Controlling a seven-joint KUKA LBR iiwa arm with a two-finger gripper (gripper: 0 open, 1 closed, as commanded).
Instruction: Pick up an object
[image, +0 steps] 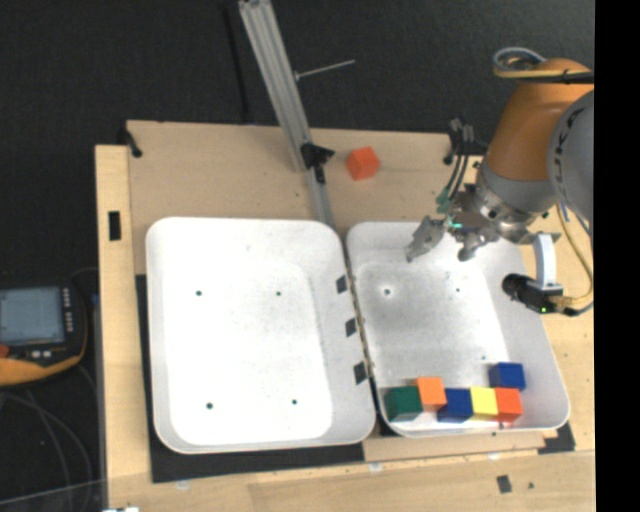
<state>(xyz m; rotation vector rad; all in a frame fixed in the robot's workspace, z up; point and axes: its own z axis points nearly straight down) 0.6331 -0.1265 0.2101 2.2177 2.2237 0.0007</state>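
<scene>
Nothing picked yet: pincer hangs w/ fingers apart, holding nothing, over right bin's far end, well apart from blocks along near wall; reach, descent, grasp & lift all left.

Two bins sit side by side: the left bin at nine o'clock, the right bin at three. A cluster of blocks lies along the right bin's six o'clock edge. One lone block rests on the bench at twelve o'clock, behind the bins.
</scene>
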